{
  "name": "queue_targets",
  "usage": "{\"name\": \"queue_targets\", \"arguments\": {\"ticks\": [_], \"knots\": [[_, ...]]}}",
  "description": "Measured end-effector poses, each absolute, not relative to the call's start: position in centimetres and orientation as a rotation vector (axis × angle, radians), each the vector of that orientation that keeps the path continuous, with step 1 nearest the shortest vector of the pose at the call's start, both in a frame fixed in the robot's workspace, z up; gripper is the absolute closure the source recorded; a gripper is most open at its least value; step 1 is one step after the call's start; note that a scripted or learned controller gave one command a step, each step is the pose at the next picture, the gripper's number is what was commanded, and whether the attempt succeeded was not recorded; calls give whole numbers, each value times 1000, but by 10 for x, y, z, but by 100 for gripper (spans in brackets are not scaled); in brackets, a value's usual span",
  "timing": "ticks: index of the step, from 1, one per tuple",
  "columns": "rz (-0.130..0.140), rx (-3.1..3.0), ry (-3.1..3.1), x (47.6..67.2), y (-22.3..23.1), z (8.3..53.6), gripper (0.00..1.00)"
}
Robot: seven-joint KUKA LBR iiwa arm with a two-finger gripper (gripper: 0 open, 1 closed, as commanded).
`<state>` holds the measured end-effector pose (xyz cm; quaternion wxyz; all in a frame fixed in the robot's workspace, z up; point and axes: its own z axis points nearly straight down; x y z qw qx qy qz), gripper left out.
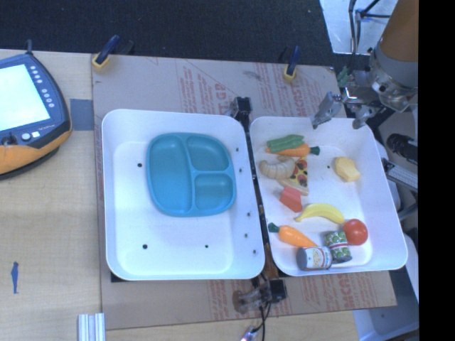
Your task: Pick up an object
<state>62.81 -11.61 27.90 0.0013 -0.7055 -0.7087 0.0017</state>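
Toy food items fill the right bin, none of them lifted: a green bean pod lying against a carrot near the bin's far left corner, a pale knobbly piece touching a pizza slice just below them, a red block, a banana near the middle, a second carrot toward the near edge, a tomato, two small cans lying side by side in the near right corner, and a pale yellow lemon-like piece set apart toward the right wall. The hand hangs over the bin's far rim, above and well apart from every item; its two fingers appear spread with nothing between them, though they are small and partly blurred against the rim. The arm's orange band shows at the upper right. The left bin, touching the right one along a shared edge, holds a blue divided plate with three compartments. Both bins rest on a cardboard sheet clipped to the tabletop. An orange-edged pendant with a screen lies at the far left.
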Motion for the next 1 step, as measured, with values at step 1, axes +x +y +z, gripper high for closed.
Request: {"name": "queue_targets", "arguments": {"ticks": [1], "knots": [[9,-2212,-2224,584,-104,157,0]]}}
